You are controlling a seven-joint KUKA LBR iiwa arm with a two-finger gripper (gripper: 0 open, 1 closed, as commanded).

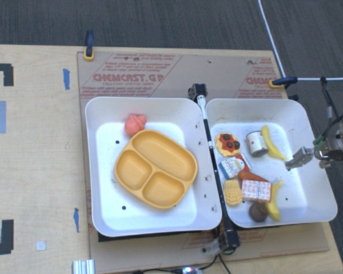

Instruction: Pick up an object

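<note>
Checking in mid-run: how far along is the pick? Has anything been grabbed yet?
Done: nothing looks picked. The toys, such as the banana, the can and the corn, all lie on the floor of the right bin. In hand: the end effector sits over that bin's right side, beside the banana, with no object between its fingers. Left: close on an object and lift it.

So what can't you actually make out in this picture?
- End effector, camera view: small and blurry, so open or shut is unclear.
- Arm: cut off by the right edge.
- Small carton: print too tiny to read.
- Brown item: partly hidden by the lower banana, identity unclear.
</note>
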